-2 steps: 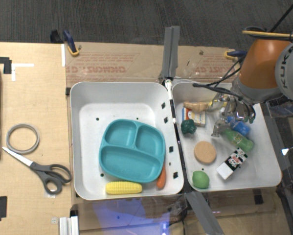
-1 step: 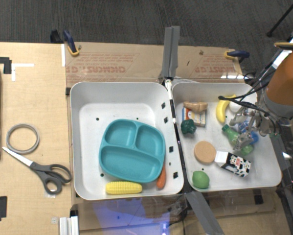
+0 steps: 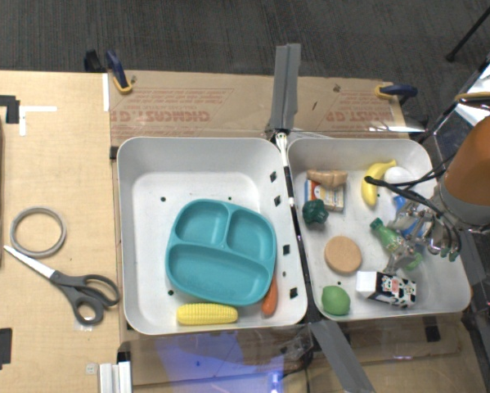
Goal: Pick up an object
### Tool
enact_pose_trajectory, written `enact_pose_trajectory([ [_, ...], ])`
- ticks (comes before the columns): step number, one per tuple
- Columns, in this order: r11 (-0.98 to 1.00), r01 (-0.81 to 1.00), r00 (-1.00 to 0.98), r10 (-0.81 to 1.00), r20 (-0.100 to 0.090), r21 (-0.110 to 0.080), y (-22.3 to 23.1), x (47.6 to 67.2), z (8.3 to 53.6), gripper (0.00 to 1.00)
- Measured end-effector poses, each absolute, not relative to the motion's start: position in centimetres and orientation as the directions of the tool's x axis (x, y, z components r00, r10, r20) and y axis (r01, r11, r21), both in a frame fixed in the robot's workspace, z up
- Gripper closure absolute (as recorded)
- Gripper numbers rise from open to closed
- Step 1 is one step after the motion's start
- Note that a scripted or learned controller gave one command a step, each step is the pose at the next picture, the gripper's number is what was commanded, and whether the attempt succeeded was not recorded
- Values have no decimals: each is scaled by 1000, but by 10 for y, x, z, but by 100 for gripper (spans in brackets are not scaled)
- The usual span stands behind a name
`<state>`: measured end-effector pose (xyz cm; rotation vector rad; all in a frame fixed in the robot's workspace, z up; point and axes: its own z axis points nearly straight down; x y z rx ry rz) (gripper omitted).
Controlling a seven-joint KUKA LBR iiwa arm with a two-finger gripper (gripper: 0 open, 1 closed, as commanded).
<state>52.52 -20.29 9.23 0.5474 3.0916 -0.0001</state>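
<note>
Here, looking down from above, two white bins sit side by side on a cardboard-covered bench. The left bin (image 3: 138, 219) holds a teal divided plate (image 3: 222, 250), with a yellow corn cob (image 3: 207, 313) lying just beside its near edge and an orange carrot (image 3: 269, 299) at its near right corner, next to the bin wall. The right bin (image 3: 449, 297) is more crowded: a small box with a brown piece on top (image 3: 325, 188) toward the far side, a dark green broccoli-like piece (image 3: 314, 212) just left of it, a yellow banana (image 3: 373, 181) next to a white ball (image 3: 397, 175) at the far right, a tan round disc (image 3: 343, 255) in the middle, a green lime (image 3: 335, 300) near the front wall, and a white cube (image 3: 366, 282) touching a black-and-white patterned carton (image 3: 394, 289). The arm (image 3: 474, 170) reaches in from the right, its orange band over the bin's right rim, and the gripper (image 3: 412, 236) hangs low over the right side of this bin — just beside a green bottle-like thing (image 3: 385, 234). Wires and metal parts clutter the tip, so I cannot tell how it is set or whether it grips anything. Out on the bench to the left lie a roll of tape (image 3: 38, 231) and — just in front of it — a pair of grey-handled scissors (image 3: 69, 285).
</note>
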Motion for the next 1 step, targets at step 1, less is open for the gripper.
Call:
enact_pose_trajectory([
  [1,928,373,-928,373,-2,1,-153,537,92,0],
])
